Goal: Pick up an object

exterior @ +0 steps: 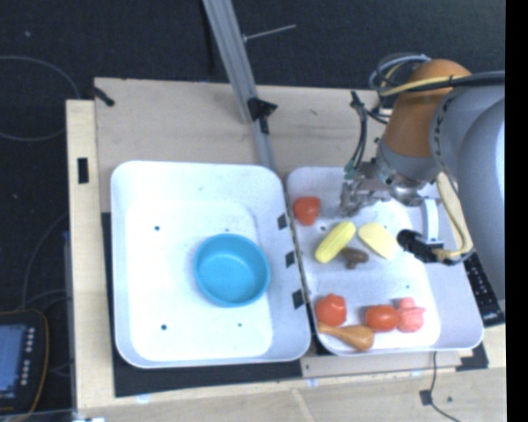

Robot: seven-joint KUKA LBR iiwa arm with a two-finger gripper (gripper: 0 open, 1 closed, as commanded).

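Pale wooden bench (pixel 176 121), bearing two shallow white bins side by side: left bin (pixel 136 236), right bin (pixel 453 323), edges touching. Dark mat (pixel 108 280) beneath them.

Hidden and cut-off parts around the two white bins

The grey arm with the orange band (pixel 440 121) covers the upper right corner of the right white bin (pixel 449 328); its gripper (pixel 356 196) is too small and blurred to read. A small dark screen device (pixel 9 359) is cut by the frame's lower left edge.
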